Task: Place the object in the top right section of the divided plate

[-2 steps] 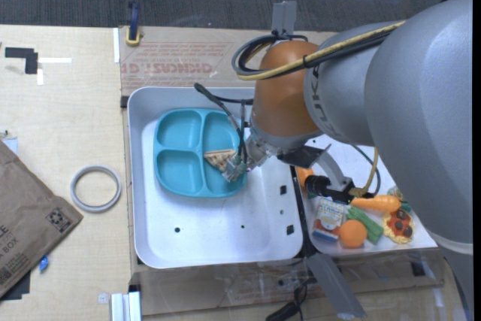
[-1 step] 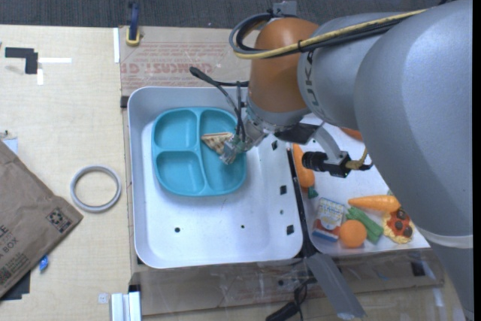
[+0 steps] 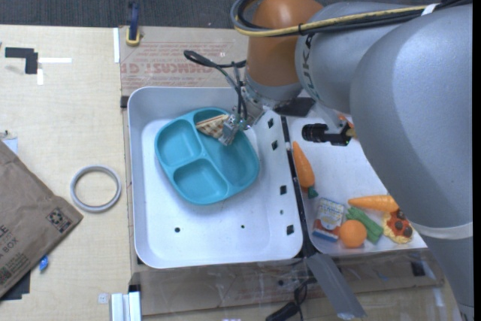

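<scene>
- The blue divided plate (image 3: 207,158) sits in the left bin (image 3: 218,244), tilted a bit, with one big section and two smaller ones, so there's a clear pocket to aim for.
- The gripper (image 3: 233,125) hangs right over the far right section of the plate, which makes sense given that's the target spot.
- The object looks like a tan waffle-ish piece of toy food (image 3: 213,126), and it's lying in that far right section, just left of the fingertips and touching or nearly touching them.
- Honestly can't tell if the fingers are apart or pinched on it; they're too small and dark here.
- My guess is the placing is basically done or about to be.
- The right bin (image 3: 346,169) has the leftovers: a carrot (image 3: 303,165), an orange (image 3: 352,234), other toy food, parked well away from the plate.
</scene>
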Robot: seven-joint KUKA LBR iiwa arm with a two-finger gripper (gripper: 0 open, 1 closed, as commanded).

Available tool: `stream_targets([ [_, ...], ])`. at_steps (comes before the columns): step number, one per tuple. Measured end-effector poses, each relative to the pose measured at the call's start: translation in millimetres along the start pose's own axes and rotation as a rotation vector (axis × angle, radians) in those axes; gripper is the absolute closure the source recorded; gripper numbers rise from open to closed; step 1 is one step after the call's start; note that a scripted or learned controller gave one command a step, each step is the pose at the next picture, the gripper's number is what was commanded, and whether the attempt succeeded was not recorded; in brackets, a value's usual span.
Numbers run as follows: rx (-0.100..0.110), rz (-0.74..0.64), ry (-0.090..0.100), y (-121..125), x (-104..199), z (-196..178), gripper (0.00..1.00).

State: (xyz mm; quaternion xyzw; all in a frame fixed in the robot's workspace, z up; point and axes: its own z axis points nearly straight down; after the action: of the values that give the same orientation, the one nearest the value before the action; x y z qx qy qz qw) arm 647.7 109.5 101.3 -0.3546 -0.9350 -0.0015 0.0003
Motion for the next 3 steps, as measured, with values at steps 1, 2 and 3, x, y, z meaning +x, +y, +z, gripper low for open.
stream_targets([
  [1,0.002,-0.251,-0.004,-76,-20,-91,1.00],
  [2,0.000,-0.306,-0.004,-54,73,7,1.00],
  [3,0.000,-0.314,-0.006,-65,55,7,1.00],
])
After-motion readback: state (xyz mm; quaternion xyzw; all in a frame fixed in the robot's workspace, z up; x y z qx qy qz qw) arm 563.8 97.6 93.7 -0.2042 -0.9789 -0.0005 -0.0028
